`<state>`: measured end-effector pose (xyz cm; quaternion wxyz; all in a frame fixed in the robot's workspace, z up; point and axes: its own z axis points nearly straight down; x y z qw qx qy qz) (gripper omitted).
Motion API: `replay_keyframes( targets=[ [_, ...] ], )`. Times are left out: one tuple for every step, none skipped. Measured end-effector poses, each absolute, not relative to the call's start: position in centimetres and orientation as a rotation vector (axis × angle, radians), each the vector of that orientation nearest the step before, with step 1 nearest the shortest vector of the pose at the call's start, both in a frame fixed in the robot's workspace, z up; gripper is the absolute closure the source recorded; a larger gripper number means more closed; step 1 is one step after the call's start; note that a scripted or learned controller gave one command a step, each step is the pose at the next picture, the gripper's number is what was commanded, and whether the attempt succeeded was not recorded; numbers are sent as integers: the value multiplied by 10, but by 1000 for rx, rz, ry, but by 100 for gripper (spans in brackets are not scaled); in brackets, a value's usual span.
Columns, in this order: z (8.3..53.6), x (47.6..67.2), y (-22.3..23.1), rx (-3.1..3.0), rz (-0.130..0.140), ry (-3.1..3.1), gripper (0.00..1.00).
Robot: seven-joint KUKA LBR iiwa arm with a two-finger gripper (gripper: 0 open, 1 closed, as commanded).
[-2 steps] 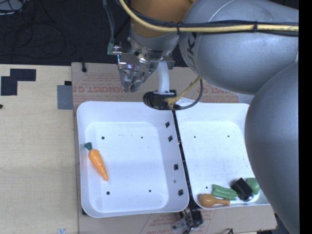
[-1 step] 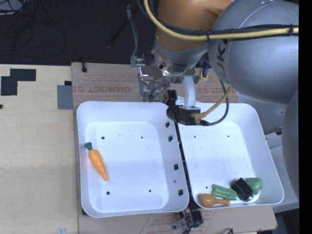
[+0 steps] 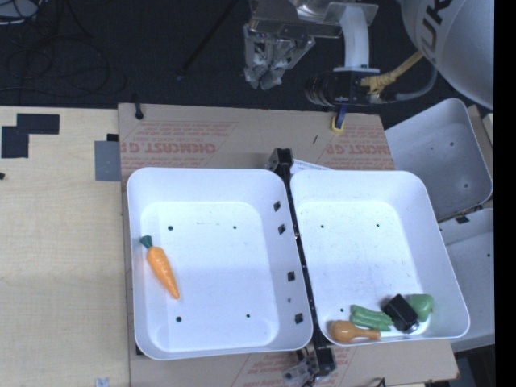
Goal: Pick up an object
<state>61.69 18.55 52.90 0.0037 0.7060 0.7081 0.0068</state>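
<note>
An orange toy carrot point(image 3: 163, 271) with a green top lies near the left wall of the left bin point(image 3: 201, 180). Huddled in the near right corner of the right bin point(image 3: 363, 182) are a green pod point(image 3: 371, 318), a black block point(image 3: 401, 313), a green piece point(image 3: 421, 302) and a tan gourd-shaped toy point(image 3: 352, 331). My gripper point(image 3: 270, 64) hangs high at the back of the view, beyond the far rims of both bins and far from every object. I see nothing held in it.
Both bins rest on a cardboard sheet point(image 3: 242, 139) and meet at a black clipped seam point(image 3: 292, 248). A grey metal panel point(image 3: 439, 147) lies to the right, and a yellow cable point(image 3: 387, 77) trails from the wrist.
</note>
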Motion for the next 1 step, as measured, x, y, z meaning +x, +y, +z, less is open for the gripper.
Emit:
replay_keyframes(
  targets=[
    [329, 640, 238, 2225, -29, 2232, 100]
  ],
)
